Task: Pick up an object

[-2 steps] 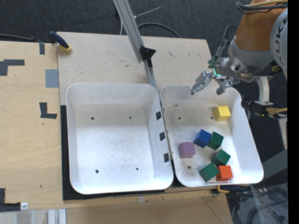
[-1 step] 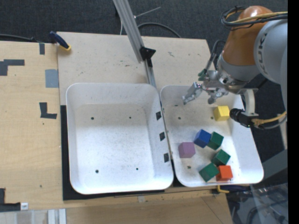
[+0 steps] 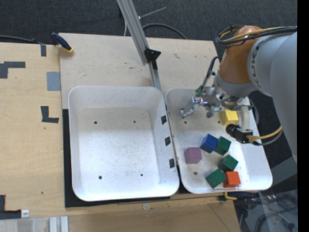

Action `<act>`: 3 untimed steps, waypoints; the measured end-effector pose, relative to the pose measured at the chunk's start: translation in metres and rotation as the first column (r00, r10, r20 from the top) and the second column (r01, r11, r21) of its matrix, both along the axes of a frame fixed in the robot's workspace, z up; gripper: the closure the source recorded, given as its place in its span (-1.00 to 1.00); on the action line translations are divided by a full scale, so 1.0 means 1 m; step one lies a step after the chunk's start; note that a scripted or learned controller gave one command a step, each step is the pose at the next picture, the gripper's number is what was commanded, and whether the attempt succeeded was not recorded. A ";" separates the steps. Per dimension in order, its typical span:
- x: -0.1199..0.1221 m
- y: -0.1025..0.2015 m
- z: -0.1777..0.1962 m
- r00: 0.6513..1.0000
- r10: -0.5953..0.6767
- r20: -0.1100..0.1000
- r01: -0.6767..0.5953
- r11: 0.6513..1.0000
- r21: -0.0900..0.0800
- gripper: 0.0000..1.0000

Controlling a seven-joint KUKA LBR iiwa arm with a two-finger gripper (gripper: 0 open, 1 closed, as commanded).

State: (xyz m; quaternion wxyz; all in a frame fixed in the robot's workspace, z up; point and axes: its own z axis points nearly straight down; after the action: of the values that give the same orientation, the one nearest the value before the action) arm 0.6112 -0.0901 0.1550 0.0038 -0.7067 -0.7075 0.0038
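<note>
Gripper (image 3: 202, 105) over upper part of right bin (image 3: 181, 144), jaw state impossible to tell; purple block (image 3: 193, 154) standing apart below it, easiest pick: centre above, descend straight, avoid blue block (image 3: 209, 142) alongside.

Two white bins (image 3: 116, 93) are sitting on a pale wooden bench (image 3: 29, 129), the right one showing a yellow block (image 3: 230, 116), a blue block (image 3: 209, 142), a lilac block (image 3: 193, 154), three green blocks (image 3: 223, 145) and an orange block (image 3: 232, 179); the grey arm (image 3: 275, 57) is wearing an orange band (image 3: 235, 62).
</note>
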 end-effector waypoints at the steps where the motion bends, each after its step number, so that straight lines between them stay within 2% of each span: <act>1: -0.006 -0.007 -0.062 1.000 -0.001 0.000 0.001 1.000 0.000 -1.00; 2: -0.005 -0.006 -0.050 1.000 0.002 0.003 -0.002 1.000 0.001 1.00; 3: 0.000 -0.001 0.011 1.000 0.001 0.013 -0.001 1.000 0.000 1.00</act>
State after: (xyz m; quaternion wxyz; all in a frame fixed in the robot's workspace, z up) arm 0.6108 -0.0912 0.1656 -0.0010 -0.7063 -0.7079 -0.0006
